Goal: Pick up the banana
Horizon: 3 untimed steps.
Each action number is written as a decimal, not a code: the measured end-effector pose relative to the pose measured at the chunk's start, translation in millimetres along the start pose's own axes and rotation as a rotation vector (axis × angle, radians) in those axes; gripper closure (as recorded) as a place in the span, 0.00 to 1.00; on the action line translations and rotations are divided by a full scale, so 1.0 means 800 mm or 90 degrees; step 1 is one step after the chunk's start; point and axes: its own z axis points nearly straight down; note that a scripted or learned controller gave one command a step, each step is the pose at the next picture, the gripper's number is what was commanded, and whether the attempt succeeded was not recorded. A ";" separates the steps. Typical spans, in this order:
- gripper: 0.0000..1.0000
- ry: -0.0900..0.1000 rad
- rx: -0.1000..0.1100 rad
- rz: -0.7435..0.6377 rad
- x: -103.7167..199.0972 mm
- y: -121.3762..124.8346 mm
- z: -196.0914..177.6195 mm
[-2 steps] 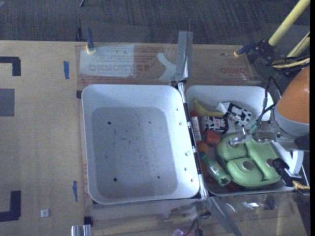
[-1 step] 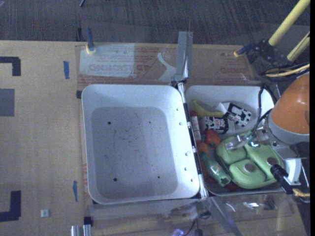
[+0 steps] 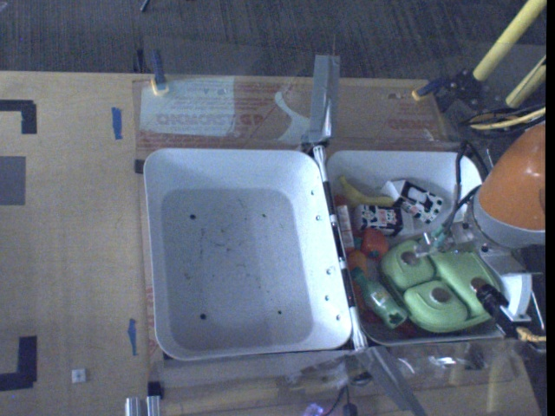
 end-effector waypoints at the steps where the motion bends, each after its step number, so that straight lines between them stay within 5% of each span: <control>1: 1.00 0.010 0.042 0.130 0.068 -0.016 -0.009; 2: 1.00 0.002 0.049 0.389 0.073 -0.017 -0.009; 3: 0.00 0.004 0.049 0.387 0.075 -0.016 -0.007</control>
